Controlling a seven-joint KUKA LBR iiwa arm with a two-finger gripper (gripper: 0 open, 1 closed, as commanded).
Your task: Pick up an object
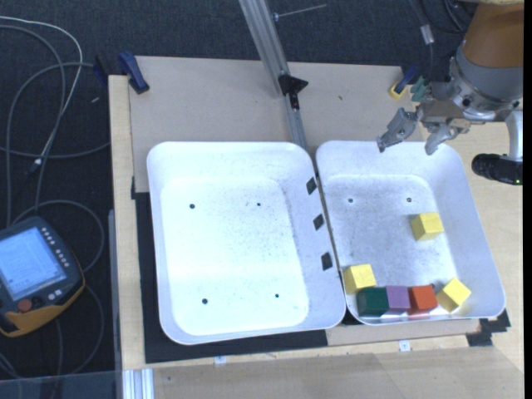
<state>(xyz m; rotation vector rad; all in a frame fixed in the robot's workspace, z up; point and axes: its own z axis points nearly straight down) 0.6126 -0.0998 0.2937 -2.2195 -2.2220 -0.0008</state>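
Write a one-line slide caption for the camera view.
Open claw poised above the right bin's far rim, with three yellow blocks, plus green, purple and red ones along the near wall.

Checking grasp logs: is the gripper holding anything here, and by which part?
Nothing is held. The gripper is open over the right bin's far rim, with nothing between its fingers; the blocks lie lower in that bin.

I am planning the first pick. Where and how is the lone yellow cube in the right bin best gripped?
Grip the lone yellow cube by two opposite side faces, coming straight down from above. It stands apart from the other blocks and the right bin walls, so the claw likely has room on every side.
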